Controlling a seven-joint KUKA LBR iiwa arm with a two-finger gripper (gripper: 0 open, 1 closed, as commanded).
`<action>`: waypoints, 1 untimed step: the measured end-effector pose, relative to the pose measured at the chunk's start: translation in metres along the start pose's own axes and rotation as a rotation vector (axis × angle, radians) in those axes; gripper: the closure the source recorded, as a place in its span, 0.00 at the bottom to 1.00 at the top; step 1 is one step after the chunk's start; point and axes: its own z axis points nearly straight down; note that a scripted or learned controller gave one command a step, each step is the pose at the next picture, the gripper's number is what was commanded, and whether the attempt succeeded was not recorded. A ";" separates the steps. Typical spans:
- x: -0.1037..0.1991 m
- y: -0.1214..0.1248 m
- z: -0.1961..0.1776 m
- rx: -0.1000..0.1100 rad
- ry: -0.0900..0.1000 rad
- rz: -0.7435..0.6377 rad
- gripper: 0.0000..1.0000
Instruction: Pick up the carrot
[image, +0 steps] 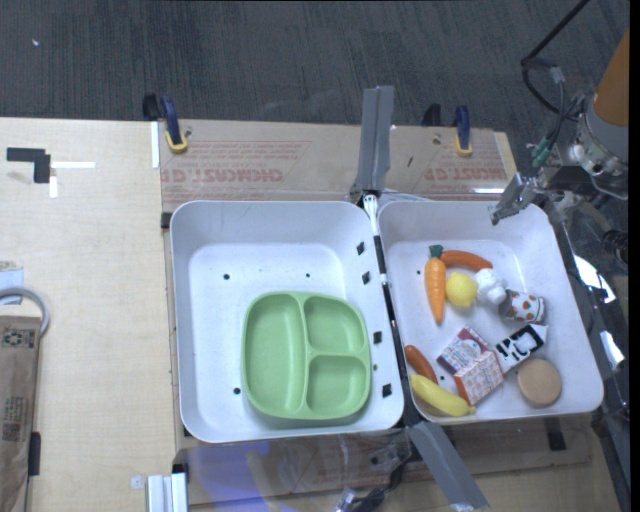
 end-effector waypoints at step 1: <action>0.052 0.015 0.099 0.001 0.000 -0.119 0.00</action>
